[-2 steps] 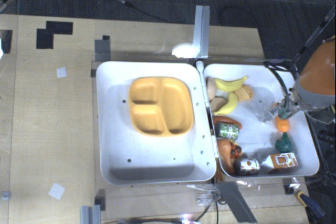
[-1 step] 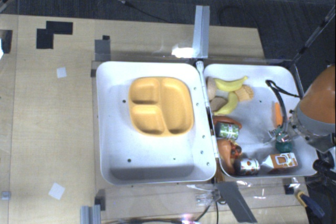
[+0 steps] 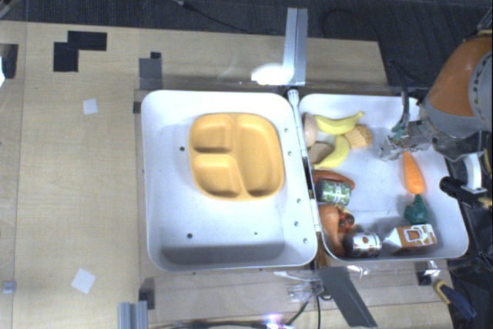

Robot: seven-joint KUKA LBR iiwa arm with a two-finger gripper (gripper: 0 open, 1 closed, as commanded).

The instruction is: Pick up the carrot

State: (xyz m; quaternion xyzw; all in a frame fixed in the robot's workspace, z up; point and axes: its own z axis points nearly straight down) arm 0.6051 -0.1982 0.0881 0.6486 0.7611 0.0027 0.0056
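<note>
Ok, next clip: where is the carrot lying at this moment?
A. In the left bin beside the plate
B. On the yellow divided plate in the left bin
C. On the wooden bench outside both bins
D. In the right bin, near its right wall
D. The carrot lies on the floor of the right bin, close to its right wall, just below the gripper; the yellow divided plate sits in the left bin.

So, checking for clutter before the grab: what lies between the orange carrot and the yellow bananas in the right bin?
In the camera view, only bare white bin floor separates the orange carrot from the yellow bananas.
</note>
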